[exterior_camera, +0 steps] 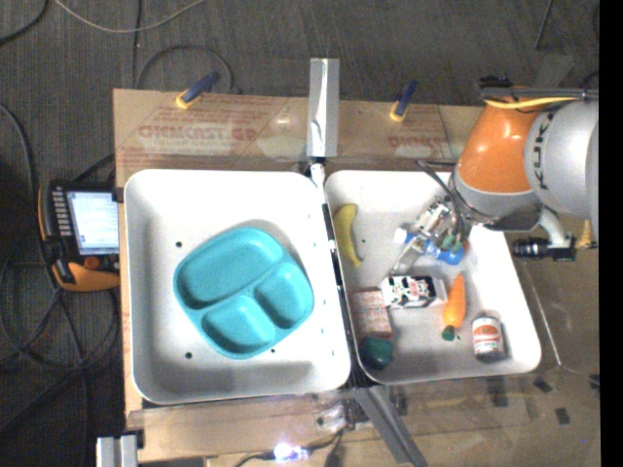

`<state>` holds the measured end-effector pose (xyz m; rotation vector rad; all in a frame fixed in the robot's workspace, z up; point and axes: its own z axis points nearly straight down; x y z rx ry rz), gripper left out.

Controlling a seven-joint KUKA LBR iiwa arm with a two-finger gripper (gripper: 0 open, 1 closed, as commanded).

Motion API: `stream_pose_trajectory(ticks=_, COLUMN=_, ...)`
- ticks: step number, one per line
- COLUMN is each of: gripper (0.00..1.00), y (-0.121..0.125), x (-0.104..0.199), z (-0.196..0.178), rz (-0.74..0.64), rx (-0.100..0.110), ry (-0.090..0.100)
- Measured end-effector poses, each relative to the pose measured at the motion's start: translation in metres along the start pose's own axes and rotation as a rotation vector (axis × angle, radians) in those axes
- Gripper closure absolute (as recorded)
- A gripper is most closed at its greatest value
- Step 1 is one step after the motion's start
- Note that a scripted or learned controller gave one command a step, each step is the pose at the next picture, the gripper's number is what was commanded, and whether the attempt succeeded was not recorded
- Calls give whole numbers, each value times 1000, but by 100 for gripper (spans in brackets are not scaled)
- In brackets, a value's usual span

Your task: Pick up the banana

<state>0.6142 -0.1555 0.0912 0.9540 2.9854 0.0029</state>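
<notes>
The yellow banana (347, 233) lies lengthwise along the left wall of the right bin (516, 356), close to the divider between the bins. My gripper (413, 248) hangs over the middle of that bin, to the right of the banana and apart from it. Its fingers (404, 257) point down and to the left, just above a small black and white box (410, 290). Nothing shows between the fingers, and how far they are spread is not visible.
The right bin also holds an orange carrot (455, 306), a small red-labelled jar (487, 336), a brown block (371, 309), a dark green round thing (377, 352) and a blue object (450, 254) by the gripper. A teal divided plate (244, 291) sits in the left bin (156, 358).
</notes>
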Motion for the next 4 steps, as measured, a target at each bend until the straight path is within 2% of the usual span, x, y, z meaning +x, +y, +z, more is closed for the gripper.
stream_pose_trajectory(ticks=1, gripper=0, y=28, x=-38, z=-46, rz=31, rx=1, ry=3)
stream_pose_trajectory(ticks=2, gripper=0, y=43, x=-21, z=2, rz=-62, rx=9, ry=4)
stream_pose_trajectory(ticks=3, gripper=0, y=69, x=4, z=1, rz=168, rx=-2, ry=-5)
stream_pose_trajectory(ticks=4, gripper=100, y=70, x=3, z=-10, rz=168, rx=-3, ry=-9)
